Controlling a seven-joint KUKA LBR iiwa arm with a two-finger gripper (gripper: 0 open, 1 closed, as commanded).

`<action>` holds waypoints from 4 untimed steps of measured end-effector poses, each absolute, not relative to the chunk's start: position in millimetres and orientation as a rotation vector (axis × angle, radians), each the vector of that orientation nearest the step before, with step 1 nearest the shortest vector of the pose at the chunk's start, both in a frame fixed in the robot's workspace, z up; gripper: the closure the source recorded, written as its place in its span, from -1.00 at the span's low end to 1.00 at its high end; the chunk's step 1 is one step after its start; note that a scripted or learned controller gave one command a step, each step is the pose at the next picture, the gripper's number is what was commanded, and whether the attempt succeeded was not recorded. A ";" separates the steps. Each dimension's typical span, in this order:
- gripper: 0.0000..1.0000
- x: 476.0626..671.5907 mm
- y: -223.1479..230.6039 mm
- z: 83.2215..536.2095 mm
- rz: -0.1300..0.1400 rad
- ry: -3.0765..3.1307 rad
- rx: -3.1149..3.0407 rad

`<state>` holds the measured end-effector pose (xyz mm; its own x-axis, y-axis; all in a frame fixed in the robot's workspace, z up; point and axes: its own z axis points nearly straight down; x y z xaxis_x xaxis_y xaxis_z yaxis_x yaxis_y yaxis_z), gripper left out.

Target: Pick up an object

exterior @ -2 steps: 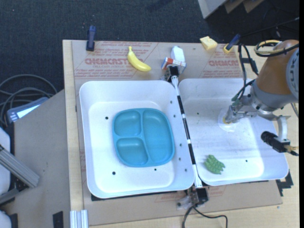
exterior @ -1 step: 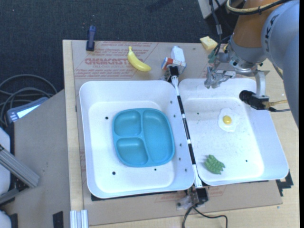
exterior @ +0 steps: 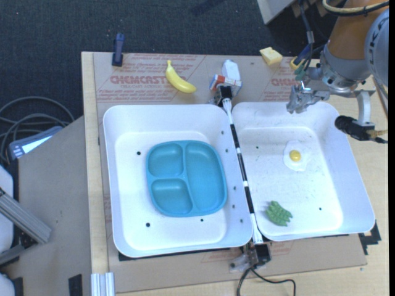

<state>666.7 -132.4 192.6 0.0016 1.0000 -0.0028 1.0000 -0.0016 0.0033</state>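
Gripper — over the right bin's far rim, nothing between its fingers; their spread cannot be judged. Nearest object: egg, mid-bin, just nearer the camera — broccoli lies farther.

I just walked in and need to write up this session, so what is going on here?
A grey robot arm with an orange band reaches in from the right, its pincer poised over the far rim of the right white bin. That bin holds a toy fried egg and a small green leafy toy, both untouched. The left white bin holds a blue divided plastic plate. A yellow toy banana lies on the board behind the bins.
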 end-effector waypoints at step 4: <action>1.00 596.6 -176.7 96.3 0.003 2.218 2.220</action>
<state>596.6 -176.7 96.3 0.0009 1.0000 -0.0008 1.0000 -0.0009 0.0035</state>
